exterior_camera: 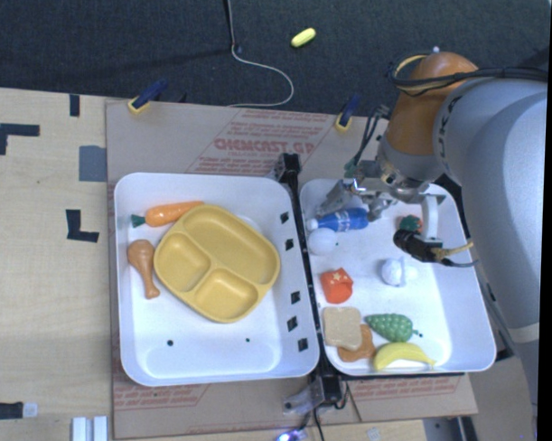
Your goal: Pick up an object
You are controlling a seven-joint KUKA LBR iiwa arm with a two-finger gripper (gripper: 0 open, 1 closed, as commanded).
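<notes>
My gripper (356, 202) low over far-left corner of right bin (452, 352), at blue-and-white bottle (341, 221). Bottle lies on side on bin floor, touching fingertips; grasp state: cannot tell. White ball (322, 242) just beside bottle. Tomato (337, 283), bread (343, 327), grapes (389, 327), banana (400, 356) nearer front. Left bin (128, 327): yellow tray (217, 262), carrot (170, 212), drumstick (143, 264).

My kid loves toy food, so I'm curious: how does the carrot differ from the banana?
The carrot is orange with a green top and lies in the left bin, beside the yellow plate. The banana is yellow and curved, and lies at the right bin's near corner, by the grapes. Both are toy foods lying flat.
</notes>
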